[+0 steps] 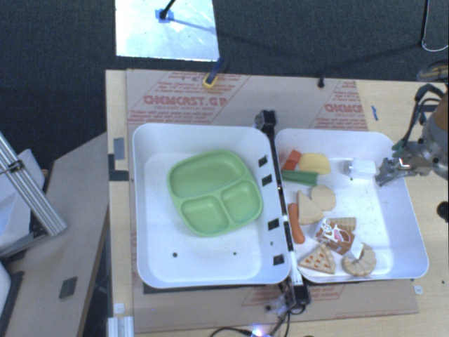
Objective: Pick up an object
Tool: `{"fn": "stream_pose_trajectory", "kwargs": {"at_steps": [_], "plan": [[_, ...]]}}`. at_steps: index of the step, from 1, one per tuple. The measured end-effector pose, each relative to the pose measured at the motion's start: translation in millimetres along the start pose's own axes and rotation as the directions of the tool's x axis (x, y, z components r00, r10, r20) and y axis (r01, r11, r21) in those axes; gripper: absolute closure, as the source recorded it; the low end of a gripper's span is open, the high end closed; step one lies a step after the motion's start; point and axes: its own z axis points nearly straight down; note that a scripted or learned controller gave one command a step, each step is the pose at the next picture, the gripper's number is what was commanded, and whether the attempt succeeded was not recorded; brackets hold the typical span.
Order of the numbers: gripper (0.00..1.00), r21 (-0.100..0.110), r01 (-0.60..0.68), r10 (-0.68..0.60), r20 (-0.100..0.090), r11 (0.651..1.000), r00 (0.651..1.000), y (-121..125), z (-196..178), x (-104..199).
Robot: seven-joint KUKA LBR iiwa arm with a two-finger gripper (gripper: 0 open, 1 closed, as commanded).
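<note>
Surface: dark floor around a counter [231, 93] carrying two white bins; left bin [151, 258] holds a green divided plate [214, 192].
Target area: toy food lies clustered along the left half of the right bin [400, 209].
Nearest piece: small white block [363, 166], just left of the hand [388, 172], long axis left-right.
Hand: at the bin's right rim, nothing seen gripped; whether spread or closed, cannot tell.

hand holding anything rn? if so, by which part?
Nothing visibly held. The hand sits at the right edge of the right white bin, with no item seen between its fingers. The toy food pieces, like the yellow block, lie in the bin.
</note>
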Motion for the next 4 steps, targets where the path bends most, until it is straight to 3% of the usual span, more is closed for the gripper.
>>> {"fn": "stream_pose_trajectory", "kwargs": {"at_steps": [1,2,3,4], "plan": [[1.00,0.002,0.003,-0.003,-0.002,1.000,1.000,9.9,9.8,53.9],[1.00,0.001,0.005,-0.005,-0.003,1.000,1.000,13.4,-3.9,109.5],[1.00,0.002,0.004,-0.004,-0.003,1.000,1.000,31.5,5.9,162.6],[1.00,0.003,0.001,-0.001,-0.001,1.000,1.000,27.8,10.1,171.9]]}}
